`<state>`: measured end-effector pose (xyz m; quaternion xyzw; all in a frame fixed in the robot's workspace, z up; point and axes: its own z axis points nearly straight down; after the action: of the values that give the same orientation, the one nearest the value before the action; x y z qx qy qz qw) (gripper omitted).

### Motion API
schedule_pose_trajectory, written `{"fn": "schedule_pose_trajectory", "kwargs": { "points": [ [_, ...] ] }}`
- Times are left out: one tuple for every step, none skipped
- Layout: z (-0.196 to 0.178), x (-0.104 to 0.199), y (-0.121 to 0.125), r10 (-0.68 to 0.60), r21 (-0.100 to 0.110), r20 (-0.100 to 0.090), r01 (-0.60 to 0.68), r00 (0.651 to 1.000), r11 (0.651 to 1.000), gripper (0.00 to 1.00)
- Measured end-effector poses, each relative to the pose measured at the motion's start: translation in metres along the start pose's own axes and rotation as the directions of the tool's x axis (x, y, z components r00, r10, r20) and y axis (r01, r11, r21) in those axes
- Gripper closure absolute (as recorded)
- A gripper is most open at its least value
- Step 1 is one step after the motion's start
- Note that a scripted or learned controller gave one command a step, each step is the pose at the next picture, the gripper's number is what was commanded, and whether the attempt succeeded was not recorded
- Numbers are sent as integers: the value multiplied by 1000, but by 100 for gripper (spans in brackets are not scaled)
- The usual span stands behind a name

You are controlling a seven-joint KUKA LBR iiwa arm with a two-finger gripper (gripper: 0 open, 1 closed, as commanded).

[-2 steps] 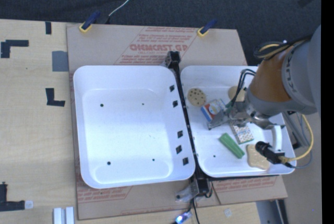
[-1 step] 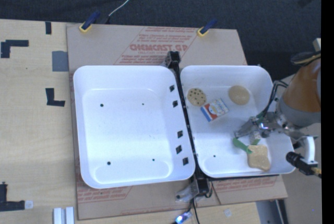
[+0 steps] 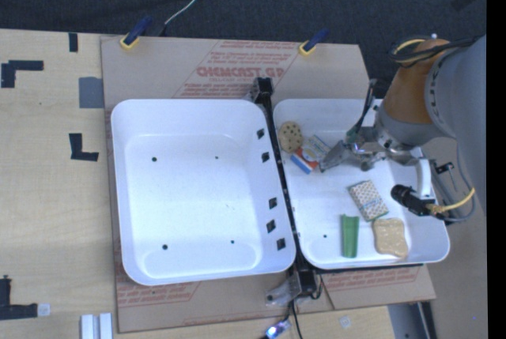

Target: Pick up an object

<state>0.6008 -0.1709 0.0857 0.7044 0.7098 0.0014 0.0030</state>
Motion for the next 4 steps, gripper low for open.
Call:
{"fn": "schedule_pose_trajectory", "kwargs": {
  "points": [
    [-47, -1, -69, 10, 9, -2, -10, 1000, 1000, 0],
    [0, 62, -97, 3, 2, -3, -3, 1000, 1000, 0],
    [0, 76, -55, 5, 6, -1, -5, 1000, 1000, 0],
    [-138, 52, -117, 11, 0, 0, -11, 1000, 1000, 0]
  ]
}}
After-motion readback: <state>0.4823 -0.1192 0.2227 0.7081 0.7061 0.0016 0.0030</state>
